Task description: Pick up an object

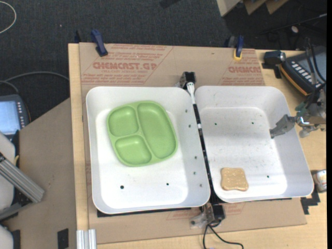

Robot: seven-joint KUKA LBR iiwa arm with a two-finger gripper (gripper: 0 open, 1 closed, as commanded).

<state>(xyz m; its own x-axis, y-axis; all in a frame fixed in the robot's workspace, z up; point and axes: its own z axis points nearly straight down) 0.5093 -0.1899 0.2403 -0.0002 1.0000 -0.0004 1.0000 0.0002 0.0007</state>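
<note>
White bins: two, side by side on bench. Left bin [98,154]: one green divided plate [142,134], three compartments. Right bin [290,154]: one tan toast-shaped piece [234,179], near its front edge. Clamps at bench back edge beyond bins: two, one blue [98,42], one yellow-blue [238,47].

2 shallow white plastic bins sit side by side on a brown cardboard-covered bench [155,61] with red lettering. The left bin [104,191] and the right bin [290,170] touch along a black centre strip [199,139]. A blue clamp [98,42] grips the bench's far edge.
</note>
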